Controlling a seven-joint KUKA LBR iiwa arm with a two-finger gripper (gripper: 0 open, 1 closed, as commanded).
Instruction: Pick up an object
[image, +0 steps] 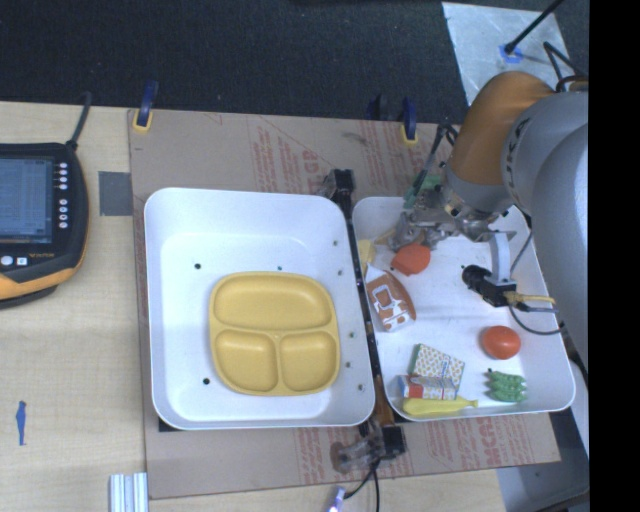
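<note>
Grey arm (540, 150) reaches down, hand (412, 238) just above orange ball (411, 260).

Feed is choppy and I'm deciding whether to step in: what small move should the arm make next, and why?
Probably a short straight descent onto the orange-red ball. The gripper hangs at the right bin's far left corner, right beside that ball, and nothing shows between its fingers. The brown football lies close, so keep the drop vertical.

tray (272, 333) in left bin (180, 300), toys in right bin (545, 385)
</note>
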